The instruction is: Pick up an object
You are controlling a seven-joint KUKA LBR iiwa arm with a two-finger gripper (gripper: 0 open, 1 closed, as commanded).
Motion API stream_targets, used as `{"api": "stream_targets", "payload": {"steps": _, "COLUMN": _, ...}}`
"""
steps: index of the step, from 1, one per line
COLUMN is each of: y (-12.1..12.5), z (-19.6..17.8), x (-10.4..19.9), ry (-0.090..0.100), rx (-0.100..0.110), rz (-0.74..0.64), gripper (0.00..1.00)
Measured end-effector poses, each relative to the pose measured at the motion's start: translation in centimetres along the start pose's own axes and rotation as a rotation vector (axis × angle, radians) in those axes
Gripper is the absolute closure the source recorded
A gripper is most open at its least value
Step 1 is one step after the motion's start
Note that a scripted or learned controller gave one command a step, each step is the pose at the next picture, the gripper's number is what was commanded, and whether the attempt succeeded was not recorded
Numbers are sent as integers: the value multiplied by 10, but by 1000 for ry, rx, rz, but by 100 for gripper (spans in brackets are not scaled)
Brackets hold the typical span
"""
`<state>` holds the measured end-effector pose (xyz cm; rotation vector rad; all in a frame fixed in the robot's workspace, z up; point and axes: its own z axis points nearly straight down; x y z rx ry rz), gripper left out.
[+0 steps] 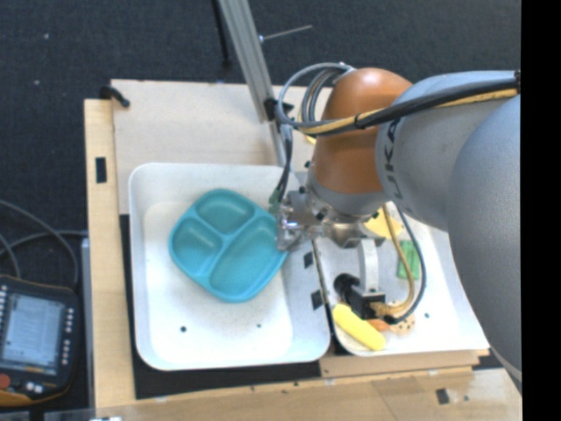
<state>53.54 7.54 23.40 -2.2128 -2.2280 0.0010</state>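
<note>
1. A pale wooden desk (103, 279) carries two shallow white bins side by side, seen from above at a slant.
2. A grey robot arm (465, 147) reaches in from the right and covers much of the right bin. Its orange band (364, 121) sits above the wrist, over the line where the two bins meet.
3. The left bin (166, 340) holds a single thing, the teal divided plate.
4. The right bin (456, 323) is mostly hidden under the arm, with its near edge showing.
5. The teal divided plate (228, 244) has three compartments. It lies flat in the middle of the left bin, towards that bin's right side.
6. The gripper (294, 226) is down at the plate's right rim, close beside or touching it, next to the wall between the bins. Whether it is spread or closed cannot be told, and no object is seen in its grasp.
7. A yellow, banana-like item (358, 330) lies in the near left corner of the right bin.
8. A small green item (405, 261) lies farther back in the right bin, partly hidden.
</note>
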Motion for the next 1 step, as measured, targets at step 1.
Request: {"api": "stream_targets", "payload": {"steps": 1, "y": 0, "z": -1, "x": -3, "ry": -1, "rx": -1, "rz": 4, "gripper": 0}}
